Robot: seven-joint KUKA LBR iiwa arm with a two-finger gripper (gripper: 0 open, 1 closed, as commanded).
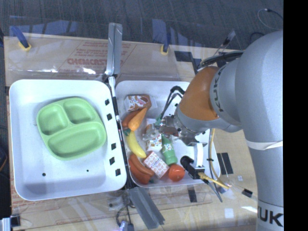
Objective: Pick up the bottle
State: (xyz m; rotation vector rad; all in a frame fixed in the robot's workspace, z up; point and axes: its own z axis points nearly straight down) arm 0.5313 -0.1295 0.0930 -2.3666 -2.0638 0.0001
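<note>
White bins; arm lettered "KUKA".

The bench bears two white bins — left bin, right bin — side by side.

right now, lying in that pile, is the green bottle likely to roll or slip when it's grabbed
Probably. The green bottle lies on its side among the toy food in the right bin, so its rounded body may roll. It looks like smooth, rigid plastic, likely light and somewhat slippery. The tomato crowds its lower end.
</note>
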